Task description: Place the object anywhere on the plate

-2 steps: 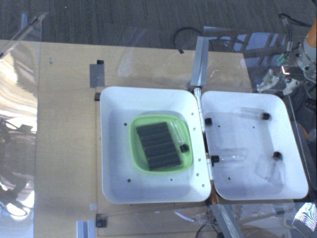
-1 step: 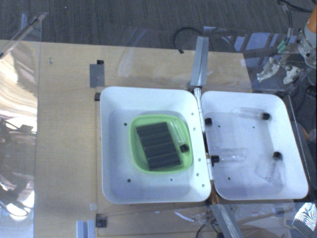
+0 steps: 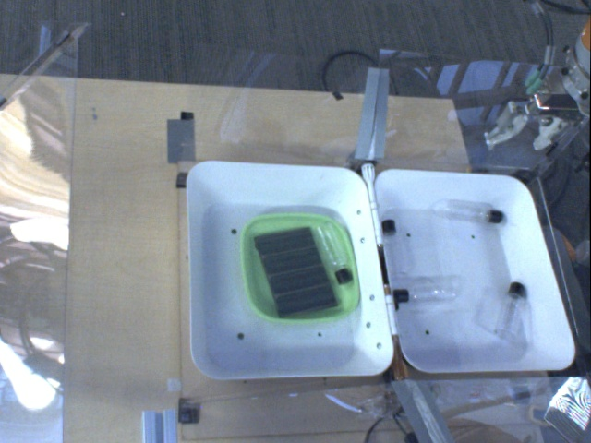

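Vials, clear with black caps, are what I take the task's object to be: one already lies on the green plate in the left bin, beside a dark ribbed block. Nearest in the right bin lie two more, farther back a third. My gripper hangs beyond the bins at the tabletop's far right; I cannot tell its opening.

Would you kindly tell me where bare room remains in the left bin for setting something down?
The left bin has bare white floor left of the green plate and a strip in front of it. The plate itself is crowded: a dark ridged block fills the middle, with a clear tube beside it.
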`<state>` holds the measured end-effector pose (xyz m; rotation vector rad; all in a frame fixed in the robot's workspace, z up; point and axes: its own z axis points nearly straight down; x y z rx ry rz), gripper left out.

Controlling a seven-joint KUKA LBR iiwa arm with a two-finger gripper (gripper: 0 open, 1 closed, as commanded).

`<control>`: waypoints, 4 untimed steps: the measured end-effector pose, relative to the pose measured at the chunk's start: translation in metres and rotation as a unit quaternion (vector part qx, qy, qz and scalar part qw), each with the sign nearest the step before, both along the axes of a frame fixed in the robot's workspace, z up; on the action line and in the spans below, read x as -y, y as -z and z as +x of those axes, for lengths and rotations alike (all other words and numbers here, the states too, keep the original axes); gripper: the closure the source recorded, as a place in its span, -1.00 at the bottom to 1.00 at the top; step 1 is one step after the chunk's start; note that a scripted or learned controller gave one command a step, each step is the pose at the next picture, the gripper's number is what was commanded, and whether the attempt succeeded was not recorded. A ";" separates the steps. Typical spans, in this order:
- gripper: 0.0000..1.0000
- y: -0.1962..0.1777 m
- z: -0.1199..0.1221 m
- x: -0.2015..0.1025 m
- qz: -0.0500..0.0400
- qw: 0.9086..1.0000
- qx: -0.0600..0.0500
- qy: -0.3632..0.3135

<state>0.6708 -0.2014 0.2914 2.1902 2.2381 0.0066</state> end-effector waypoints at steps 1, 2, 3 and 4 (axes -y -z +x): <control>-1.00 0.000 0.000 0.001 0.000 1.000 0.000 0.019; -1.00 0.009 0.000 0.000 0.001 1.000 -0.001 0.023; -1.00 -0.004 -0.005 0.002 0.001 0.999 0.000 0.054; -1.00 -0.011 -0.001 0.001 0.001 0.998 0.000 0.056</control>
